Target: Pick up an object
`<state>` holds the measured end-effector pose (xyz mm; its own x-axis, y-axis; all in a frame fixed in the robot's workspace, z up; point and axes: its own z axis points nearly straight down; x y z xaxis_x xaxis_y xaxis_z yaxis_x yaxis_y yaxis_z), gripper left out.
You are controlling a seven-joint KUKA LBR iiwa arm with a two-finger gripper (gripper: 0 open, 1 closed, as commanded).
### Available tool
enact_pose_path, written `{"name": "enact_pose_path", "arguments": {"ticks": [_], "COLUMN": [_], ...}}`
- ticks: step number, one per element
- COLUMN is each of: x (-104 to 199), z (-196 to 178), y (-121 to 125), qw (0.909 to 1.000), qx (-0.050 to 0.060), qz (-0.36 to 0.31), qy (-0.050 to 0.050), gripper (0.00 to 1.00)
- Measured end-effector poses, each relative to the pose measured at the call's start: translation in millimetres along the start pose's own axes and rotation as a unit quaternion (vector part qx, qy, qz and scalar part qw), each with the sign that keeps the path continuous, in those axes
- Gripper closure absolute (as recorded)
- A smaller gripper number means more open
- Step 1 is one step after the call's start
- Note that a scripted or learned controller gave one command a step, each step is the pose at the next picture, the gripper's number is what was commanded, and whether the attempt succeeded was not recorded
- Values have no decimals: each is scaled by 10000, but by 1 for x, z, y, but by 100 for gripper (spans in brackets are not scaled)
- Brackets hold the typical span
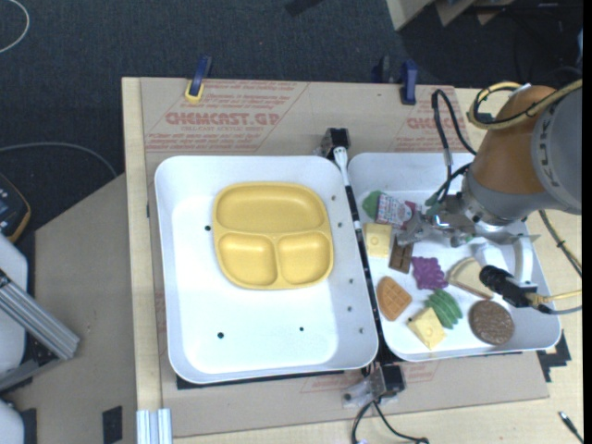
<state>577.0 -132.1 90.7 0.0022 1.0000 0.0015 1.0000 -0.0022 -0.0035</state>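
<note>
Toy food point(427, 272) litters the right bin point(546, 336); end effector point(418, 227) hangs over it, finger state impossible to tell.

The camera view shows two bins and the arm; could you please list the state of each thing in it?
Yellow divided plate: upright, in left bin.
Purple grapes: lying in right bin.
Waffle piece: lying flat.
Cheese wedge: lying near the front wall.
Brown round cookie: lying flat.
Gripper: low over the right bin's toys.
</note>
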Motion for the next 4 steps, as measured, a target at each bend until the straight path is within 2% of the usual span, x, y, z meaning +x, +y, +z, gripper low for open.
{"name": "enact_pose_path", "arguments": {"ticks": [1, 2, 4], "x": [0, 1, 5], "z": [2, -9, -112], "y": [2, 4, -8], "qw": [10000, 10000, 10000], "qx": [-23, -56, -55], "qz": [-7, -5, -11], "qy": [0, 7, -20], "gripper": [0, 100, 100]}}
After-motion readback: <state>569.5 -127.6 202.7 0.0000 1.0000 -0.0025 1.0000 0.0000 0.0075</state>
